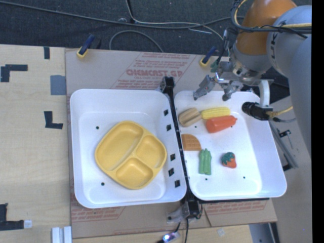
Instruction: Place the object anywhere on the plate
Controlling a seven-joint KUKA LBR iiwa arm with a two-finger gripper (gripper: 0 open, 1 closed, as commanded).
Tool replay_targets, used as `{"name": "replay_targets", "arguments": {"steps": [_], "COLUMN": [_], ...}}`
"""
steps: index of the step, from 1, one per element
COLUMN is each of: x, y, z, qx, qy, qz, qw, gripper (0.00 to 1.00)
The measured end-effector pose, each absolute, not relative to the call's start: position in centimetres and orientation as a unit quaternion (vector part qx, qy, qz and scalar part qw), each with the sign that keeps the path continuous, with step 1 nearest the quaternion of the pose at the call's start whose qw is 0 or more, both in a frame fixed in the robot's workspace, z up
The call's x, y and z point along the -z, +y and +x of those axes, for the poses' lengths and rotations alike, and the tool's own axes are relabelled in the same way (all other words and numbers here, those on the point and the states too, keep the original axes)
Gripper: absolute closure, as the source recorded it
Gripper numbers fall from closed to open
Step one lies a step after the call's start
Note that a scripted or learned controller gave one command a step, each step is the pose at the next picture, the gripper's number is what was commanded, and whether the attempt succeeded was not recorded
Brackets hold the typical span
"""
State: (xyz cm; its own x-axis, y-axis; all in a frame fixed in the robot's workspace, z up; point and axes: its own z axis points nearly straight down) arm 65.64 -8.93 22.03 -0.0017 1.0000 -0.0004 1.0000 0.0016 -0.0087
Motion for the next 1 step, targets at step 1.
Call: {"name": "replay_targets", "arguments": {"steps": [1], "x": [-15.46], "y": [-9.44], "z": [65.27], "qx": [-0.0042], "qy": [-0.707], "qz": [-0.707], "qw": [0.004], "gripper": [0.0]}}
